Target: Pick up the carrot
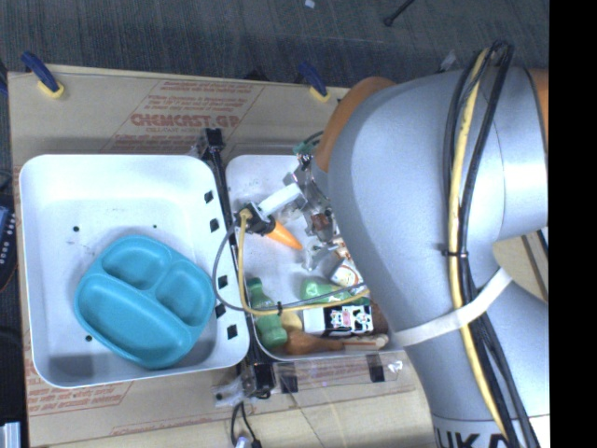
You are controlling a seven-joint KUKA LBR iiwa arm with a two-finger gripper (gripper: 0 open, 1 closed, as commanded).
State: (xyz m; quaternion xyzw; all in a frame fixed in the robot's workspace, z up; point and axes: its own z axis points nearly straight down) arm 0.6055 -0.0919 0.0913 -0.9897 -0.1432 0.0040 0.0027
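Observation:
The carrot (284,236) is a small orange piece lying in the right bin (244,177), near its left wall. My gripper (315,220) hangs over the same bin, just right of the carrot and close above it. The big grey arm comes in from the right and hides most of that bin. Whether the carrot touches the gripper I cannot tell.
A blue divided plate (145,297) lies in the left bin (56,194). At the front of the right bin crowd green items (268,326), a pale green piece (318,289), a printed box (345,319) and a wooden-handled thing (340,343).

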